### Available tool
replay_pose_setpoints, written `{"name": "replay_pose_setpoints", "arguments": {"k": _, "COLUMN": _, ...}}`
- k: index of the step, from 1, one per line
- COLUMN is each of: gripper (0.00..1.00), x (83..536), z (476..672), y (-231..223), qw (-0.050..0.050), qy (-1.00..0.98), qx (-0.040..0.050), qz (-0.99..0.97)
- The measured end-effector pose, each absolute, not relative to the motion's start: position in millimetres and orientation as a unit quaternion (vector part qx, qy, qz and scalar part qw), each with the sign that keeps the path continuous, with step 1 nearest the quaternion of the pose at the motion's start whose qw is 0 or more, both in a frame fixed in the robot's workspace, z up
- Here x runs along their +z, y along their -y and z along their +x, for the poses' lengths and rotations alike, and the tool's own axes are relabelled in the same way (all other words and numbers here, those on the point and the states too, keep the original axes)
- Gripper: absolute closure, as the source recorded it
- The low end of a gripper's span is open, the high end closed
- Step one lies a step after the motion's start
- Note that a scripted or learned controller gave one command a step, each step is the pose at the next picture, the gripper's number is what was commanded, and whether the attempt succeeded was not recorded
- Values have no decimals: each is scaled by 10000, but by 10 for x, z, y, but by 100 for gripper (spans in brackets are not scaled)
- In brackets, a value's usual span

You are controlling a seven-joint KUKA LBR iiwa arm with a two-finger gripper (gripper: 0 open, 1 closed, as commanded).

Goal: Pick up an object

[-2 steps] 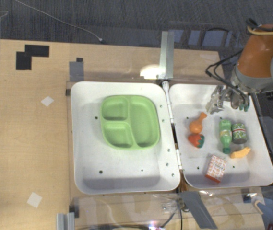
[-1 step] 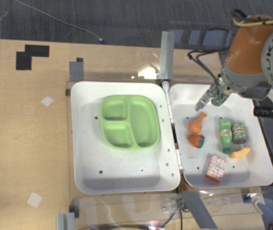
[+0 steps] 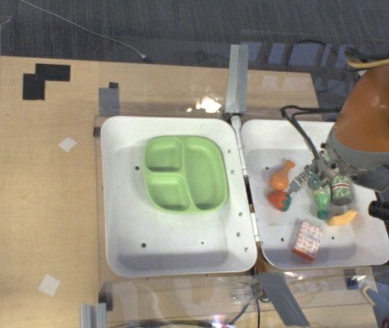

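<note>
Two bins: green divided tray (image 3: 184, 174) left; toys right.
Gripper (image 3: 315, 177): low in right bin (image 3: 269, 139), finger state unclear.
Patterned box (image 3: 307, 240): print unreadable, front of right bin.

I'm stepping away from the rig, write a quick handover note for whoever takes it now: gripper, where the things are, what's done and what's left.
Gripper: down in the right bin, among the toys; whether it is open or shut cannot be told from this view, and nothing is seen held.
Things: all in the right bin. Orange toy and red piece lie just left of the gripper; green bottle, small can and yellow piece to its right; patterned box near the front.
Left bin: holds the green divided plate.
Done: arm has reached the pile.
Left: grasp one object and lift it.
</note>
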State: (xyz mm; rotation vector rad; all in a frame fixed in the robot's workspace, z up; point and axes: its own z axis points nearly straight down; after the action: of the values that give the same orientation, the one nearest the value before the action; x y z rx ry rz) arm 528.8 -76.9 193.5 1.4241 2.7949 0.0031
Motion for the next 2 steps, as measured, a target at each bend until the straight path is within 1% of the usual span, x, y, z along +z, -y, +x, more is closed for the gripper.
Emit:
{"name": "replay_pose_setpoints", "arguments": {"k": 1, "gripper": 100, "x": 1928, "z": 5198, "y": 158, "qw": 10, "qy": -7843, "qx": 15, "qz": 6204}}
{"name": "replay_pose_setpoints", "arguments": {"k": 2, "gripper": 100, "x": 2235, "z": 5186, "y": -45, "qw": 36, "qy": -8964, "qx": 22, "qz": 4432}}
